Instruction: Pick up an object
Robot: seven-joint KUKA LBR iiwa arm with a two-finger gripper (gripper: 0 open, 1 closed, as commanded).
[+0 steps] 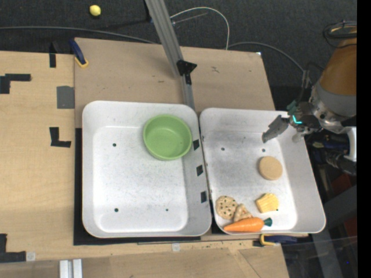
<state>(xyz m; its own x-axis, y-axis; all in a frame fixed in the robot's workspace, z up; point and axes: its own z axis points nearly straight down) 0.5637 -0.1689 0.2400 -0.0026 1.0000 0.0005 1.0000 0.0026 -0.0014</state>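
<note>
We see the pincer (271, 133) near the right bin's (232, 126) edge at two o'clock; we cannot tell its fingers' state. The round cookie (270, 168) lies just below. Coming down crooked, it may bump the wall.

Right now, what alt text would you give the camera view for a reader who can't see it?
A grey arm's gripper hovers over the right white bin, above a round tan disc, holding nothing visible. Near that bin's front edge lie a cookie, a yellow wedge and a carrot. The left white bin holds a green bowl.
</note>
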